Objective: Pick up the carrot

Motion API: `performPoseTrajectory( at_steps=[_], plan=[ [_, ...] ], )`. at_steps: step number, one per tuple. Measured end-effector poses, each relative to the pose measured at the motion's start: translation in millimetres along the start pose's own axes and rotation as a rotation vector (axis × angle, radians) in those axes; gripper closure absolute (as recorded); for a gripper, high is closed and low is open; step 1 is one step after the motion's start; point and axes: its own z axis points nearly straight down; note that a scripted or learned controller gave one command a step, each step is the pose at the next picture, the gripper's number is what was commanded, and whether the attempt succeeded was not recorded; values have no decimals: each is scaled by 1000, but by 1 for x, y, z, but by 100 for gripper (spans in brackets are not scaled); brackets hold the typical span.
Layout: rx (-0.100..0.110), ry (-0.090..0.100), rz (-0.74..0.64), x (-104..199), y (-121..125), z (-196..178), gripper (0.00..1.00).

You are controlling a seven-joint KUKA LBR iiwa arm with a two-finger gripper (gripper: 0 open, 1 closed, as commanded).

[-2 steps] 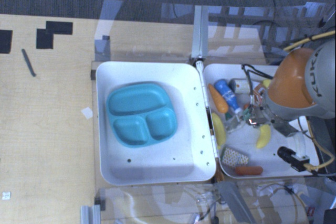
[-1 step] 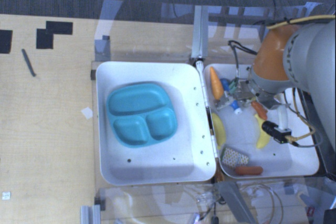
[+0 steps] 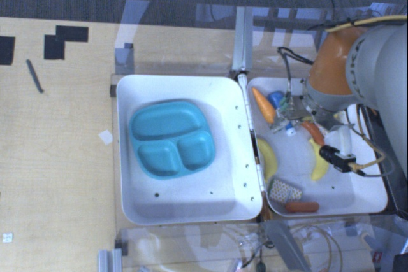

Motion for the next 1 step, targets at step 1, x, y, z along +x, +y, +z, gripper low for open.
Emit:
performPoseTrajectory(
  at_steps=[1],
  plan=[
    [2,-6,655,20,-25,-86,100]
  ],
)
